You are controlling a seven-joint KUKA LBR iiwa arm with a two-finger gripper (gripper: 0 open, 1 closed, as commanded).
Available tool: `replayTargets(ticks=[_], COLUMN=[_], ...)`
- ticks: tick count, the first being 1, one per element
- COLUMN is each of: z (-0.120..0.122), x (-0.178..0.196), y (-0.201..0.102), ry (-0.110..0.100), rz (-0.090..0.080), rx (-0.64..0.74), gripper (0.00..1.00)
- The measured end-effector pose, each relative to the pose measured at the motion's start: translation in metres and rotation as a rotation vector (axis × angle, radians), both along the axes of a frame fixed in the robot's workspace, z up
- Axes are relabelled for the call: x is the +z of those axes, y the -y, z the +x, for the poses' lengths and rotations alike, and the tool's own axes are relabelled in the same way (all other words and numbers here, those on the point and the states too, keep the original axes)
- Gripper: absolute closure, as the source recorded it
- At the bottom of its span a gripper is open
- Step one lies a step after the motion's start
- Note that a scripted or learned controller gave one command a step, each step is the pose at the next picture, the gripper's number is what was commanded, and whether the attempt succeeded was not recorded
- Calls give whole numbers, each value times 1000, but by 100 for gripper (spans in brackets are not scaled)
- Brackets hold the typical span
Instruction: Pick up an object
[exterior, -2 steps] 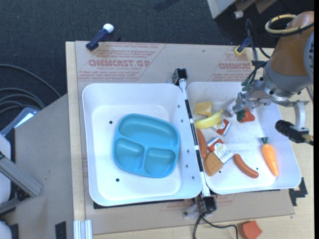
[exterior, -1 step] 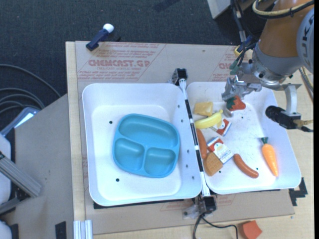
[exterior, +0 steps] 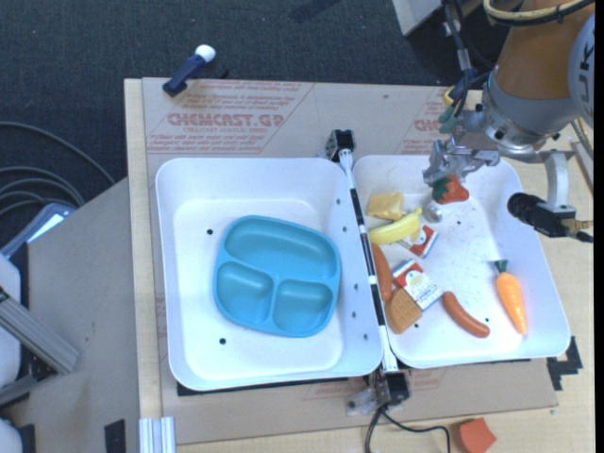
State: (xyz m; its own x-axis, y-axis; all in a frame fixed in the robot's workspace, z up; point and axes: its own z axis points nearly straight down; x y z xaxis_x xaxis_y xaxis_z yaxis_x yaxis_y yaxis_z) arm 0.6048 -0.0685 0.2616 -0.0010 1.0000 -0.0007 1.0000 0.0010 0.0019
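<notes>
Hovering over the right bin (exterior: 543, 338), my gripper (exterior: 449, 185) clamps a small red toy (exterior: 455, 192) at its far side; banana (exterior: 396, 229), sausage (exterior: 465, 313), carrot (exterior: 511, 296) below; blue tray (exterior: 276, 276) fills the left bin (exterior: 179, 253).

Claw (exterior: 451, 179) apparently grips small red object (exterior: 455, 192).

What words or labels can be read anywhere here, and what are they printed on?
"CHEMCAST GP", in red, on the brown protective sheet behind the left bin; repeated smaller lines around it are too blurred to read.
Similar red print on the same sheet near the claw: partly hidden, unreadable.
Small food packets in the right bin: print too small to read.
</notes>
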Motion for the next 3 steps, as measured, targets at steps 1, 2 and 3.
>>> replayTargets(ticks=[1,2,3], z=[1,-53,-76], x=[4,15,3], y=[-2,-4,31], ry=[0,-5,-5], rz=[0,1,1], rx=[0,-2,-2], gripper=[100,100,100])
